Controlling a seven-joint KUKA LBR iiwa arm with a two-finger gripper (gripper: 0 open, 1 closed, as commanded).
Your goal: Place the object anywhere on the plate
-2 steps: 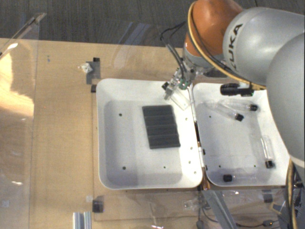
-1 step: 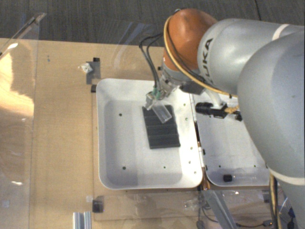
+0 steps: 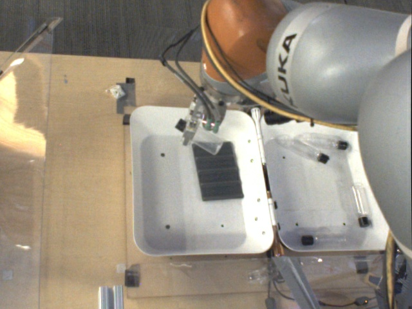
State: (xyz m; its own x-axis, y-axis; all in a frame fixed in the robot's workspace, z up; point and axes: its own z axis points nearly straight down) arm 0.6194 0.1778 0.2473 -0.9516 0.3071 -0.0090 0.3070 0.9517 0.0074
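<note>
A dark ribbed rectangular plate lies flat in the left white bin, toward its right side. My gripper hangs over the far end of that bin, just above the plate's far left corner. A small clear plastic piece shows right below the gripper, overlapping the plate's far edge. I cannot tell whether it is held or resting on the plate. The grey arm with its orange band covers the far right part of the scene.
The right white bin holds clear tubes with black caps, one near its far side and one by its right wall. A small black piece lies at its near edge. Black clamps stand on the wooden bench.
</note>
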